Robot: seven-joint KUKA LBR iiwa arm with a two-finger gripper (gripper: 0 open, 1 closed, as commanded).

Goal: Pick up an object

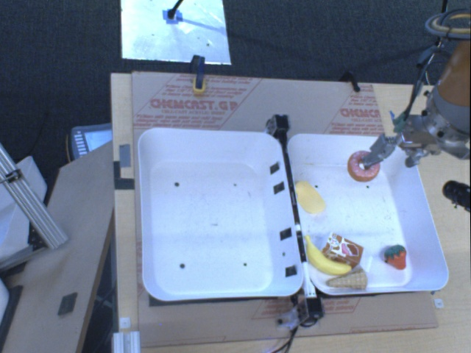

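In the camera view, we see a table [243, 94] carrying two shallow white bins set side by side, their inner walls touching along the centre line. The left bin [158, 142] lies at 9 o'clock from that line and the right bin [419, 197] at 3 o'clock.

We find the arm [450, 101] reaching in from 3 o'clock, over the upper right corner of the right bin. Its jaws [378, 153] sit at the upper edge of a pink-frosted doughnut [360, 169], which rests on the bin floor toward 1 o'clock. The jaw tips overlap the doughnut's rim; we cannot tell how far the jaws stand open, nor whether they have hold of anything.

The other things in the right bin lie as follows. A pale yellow lemon [310, 198] rests near the inner wall, at about 9 o'clock within the bin. A banana [322, 259] lies at 7 o'clock, with a brown and white packet [343, 249] touching its upper side. An ice-cream cone [348, 279] lies just below the banana, close to the front wall. A strawberry [395, 256] sits at 5 o'clock, well apart from the packet.
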